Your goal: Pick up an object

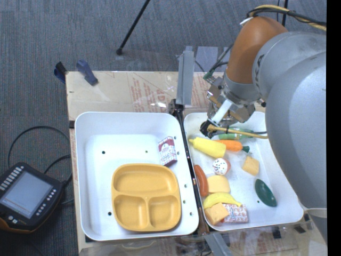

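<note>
My gripper [228, 115] hangs over the far left part of the right bin [282, 207], under the orange wrist band. Just in front of it lie a yellow corn cob [208, 146] and an orange carrot [230, 145]. Further forward are a white spotted ball [220, 166], a pale cheese wedge [250, 166], a red sausage [201, 180], a cream block [218, 184], a banana [221, 199], an orange block [215, 214], a red-and-white packet [236, 213] and a dark green piece [265, 192]. Nothing shows in the gripper's grasp.
The left bin [90, 143] holds a yellow divided tray [145, 197] and a small red-and-white carton [168, 151] near its right wall. A grey upright post [185, 81] stands behind the gap between the bins. A teach pendant [26, 193] lies on the floor at left.
</note>
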`<state>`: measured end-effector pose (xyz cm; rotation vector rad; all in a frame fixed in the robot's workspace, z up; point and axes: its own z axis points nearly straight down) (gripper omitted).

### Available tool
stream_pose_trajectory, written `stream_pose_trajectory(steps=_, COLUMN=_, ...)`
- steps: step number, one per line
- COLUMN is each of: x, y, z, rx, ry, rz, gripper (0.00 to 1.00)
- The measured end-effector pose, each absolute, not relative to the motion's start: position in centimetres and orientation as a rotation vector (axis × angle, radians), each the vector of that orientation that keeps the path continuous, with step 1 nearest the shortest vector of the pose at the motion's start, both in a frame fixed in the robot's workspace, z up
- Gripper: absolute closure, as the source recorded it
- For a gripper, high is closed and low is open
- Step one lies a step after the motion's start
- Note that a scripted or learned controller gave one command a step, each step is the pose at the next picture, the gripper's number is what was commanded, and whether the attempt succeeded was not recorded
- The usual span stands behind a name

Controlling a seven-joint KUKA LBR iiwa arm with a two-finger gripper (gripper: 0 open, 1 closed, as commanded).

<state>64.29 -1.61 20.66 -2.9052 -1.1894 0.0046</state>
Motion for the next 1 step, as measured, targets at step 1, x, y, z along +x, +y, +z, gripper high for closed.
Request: stream_pose_trajectory(steps=1, x=63.74, y=-4.87, z=21.77, rx=-3.000, ry=-0.927, rz=0.006, gripper=1.00)
